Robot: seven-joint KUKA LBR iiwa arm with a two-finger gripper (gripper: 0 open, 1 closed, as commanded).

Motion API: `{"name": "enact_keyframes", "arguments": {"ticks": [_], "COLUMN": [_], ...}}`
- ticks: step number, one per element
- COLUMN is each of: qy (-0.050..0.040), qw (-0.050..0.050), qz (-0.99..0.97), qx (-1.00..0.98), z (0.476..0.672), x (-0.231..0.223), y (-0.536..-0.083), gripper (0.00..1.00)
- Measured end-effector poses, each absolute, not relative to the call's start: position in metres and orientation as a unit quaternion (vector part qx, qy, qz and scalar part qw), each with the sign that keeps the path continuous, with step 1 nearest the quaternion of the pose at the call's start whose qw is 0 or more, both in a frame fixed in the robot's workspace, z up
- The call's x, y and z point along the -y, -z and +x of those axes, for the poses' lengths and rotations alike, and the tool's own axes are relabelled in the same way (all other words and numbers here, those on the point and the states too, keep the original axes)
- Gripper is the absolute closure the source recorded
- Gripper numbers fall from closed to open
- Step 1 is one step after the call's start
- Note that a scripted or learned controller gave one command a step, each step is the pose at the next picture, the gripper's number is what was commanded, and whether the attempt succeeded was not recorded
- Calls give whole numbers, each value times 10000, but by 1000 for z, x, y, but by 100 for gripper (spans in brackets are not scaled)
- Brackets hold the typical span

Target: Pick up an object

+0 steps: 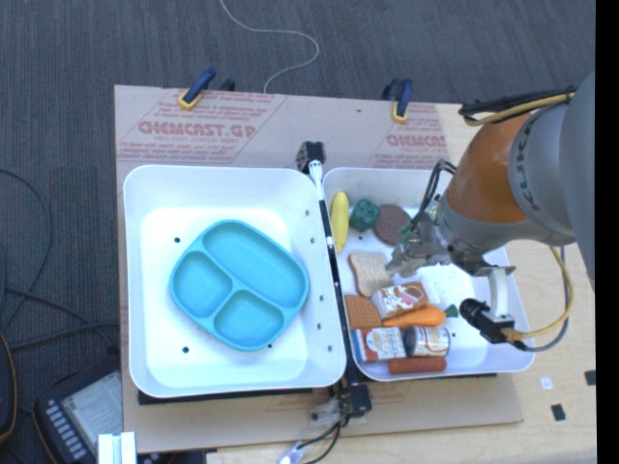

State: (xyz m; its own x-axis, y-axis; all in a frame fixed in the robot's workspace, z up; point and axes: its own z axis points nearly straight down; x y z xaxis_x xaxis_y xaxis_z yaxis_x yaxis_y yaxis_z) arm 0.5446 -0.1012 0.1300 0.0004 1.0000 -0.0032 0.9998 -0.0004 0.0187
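My gripper hangs low over the middle of the right bin, just above the slice of toast and a small white packet with red print. Around them lie a yellow banana, a green toy, a brown round cookie, an orange carrot, a waffle square, a dark bottle and a red sausage. The arm's body hides the bin's right part.
The left bin bears a blue three-compartment plate. A black bracket sits at the top of the rim between the bins. Two clamps pin the cardboard at the far edge. Cables trail beside the wrist.
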Motion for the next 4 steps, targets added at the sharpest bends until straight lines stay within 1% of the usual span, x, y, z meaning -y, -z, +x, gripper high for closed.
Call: {"name": "enact_keyframes", "arguments": {"ticks": [1, 2, 3, 4], "qy": [-55, -29, -37, -34], "qw": [77, 52, 65, 62], "qz": [7072, 7070, 7073, 7073], "qx": [-7069, -7072, -7068, -7069], "z": [545, 509, 510, 510], "x": [101, 98, 98, 98], "y": [-130, -89, -99, -99], "gripper": [0, 0, 100, 0]}}
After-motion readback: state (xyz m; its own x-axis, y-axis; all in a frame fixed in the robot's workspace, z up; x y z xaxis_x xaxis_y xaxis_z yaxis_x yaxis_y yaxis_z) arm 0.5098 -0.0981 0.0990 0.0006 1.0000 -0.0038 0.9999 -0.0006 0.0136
